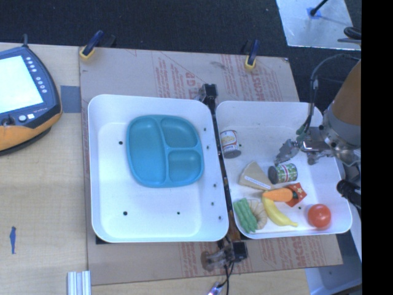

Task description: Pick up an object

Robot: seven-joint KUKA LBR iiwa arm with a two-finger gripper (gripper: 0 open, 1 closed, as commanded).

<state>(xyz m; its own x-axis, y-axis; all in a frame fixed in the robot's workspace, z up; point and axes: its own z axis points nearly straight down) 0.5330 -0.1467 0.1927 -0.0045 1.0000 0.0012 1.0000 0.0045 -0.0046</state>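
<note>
Teach pendant (24, 97), two yellow clamps (91, 47)

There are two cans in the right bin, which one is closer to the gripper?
The green-labelled can, lying just below the gripper. The other can, with a pale label, sits farther off near the bin's left wall.

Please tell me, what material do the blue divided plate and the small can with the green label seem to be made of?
The blue divided plate looks like moulded plastic: uniform colour, soft matte sheen, rounded compartment edges. The can with the green label seems metal under a paper or printed wrap; its end looks grey and shiny, though it is too small to be sure.
</note>
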